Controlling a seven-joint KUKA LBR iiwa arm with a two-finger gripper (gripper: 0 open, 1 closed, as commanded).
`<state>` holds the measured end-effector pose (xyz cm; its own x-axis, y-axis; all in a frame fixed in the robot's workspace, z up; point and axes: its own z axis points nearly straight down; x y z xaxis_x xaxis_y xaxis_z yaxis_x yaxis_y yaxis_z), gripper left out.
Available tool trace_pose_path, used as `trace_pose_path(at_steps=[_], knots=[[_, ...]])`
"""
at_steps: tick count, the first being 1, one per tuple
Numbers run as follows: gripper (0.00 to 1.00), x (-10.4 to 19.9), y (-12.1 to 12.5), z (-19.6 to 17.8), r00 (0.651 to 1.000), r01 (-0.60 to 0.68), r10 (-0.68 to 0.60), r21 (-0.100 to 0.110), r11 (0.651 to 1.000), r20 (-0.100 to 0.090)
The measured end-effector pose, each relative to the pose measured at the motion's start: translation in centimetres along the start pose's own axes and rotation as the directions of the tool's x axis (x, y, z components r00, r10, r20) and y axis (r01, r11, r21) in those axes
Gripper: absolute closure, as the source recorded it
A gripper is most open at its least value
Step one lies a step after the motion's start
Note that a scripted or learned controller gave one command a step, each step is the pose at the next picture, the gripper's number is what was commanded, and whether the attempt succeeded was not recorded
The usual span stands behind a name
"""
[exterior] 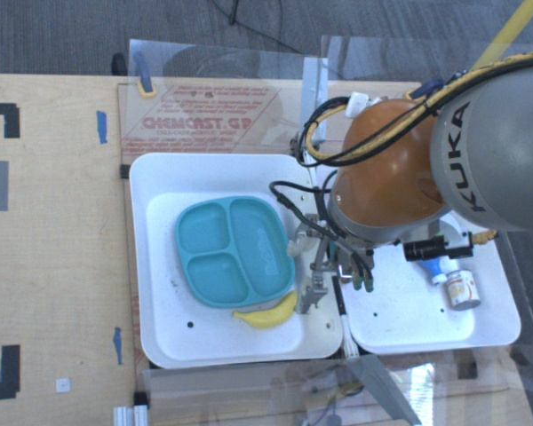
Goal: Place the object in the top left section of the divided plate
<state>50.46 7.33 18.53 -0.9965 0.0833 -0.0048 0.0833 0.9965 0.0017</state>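
One banana (266,314) lies just below the plate (234,252), long axis left-right, ends curving upward. Gripper (314,284) beside its right end; whether open or closed cannot be told.

Bright, even overhead light; soft shadows, slight overall blur, faint glare.

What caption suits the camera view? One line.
KUKA arm's gripper hovers beside a banana lying against the blue divided plate.

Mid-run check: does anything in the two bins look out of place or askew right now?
One thing: the banana lies on the floor of the left bin, tucked against the lower edge of the blue divided plate, not in any section. The small bottle in the right bin lies on its side. No spills or damage visible.
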Motion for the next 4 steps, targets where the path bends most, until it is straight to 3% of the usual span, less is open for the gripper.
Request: trace_pose_path(at_steps=[1,2,3,4], knots=[[1.0,-0.2,0.1,-1.1,1.0,-0.002,0.002,-0.003,1.0,0.006],[1.0,-0.6,-4.2,-10.9,0.992,0.123,-0.123,0.001,0.992,0.002],[1.0,2.1,-2.2,0.0,0.979,-0.204,0.204,0.001,0.979,-0.003],[1.0,2.3,-0.2,-5.9,1.0,-0.029,0.029,0.0,1.0,0.002]])
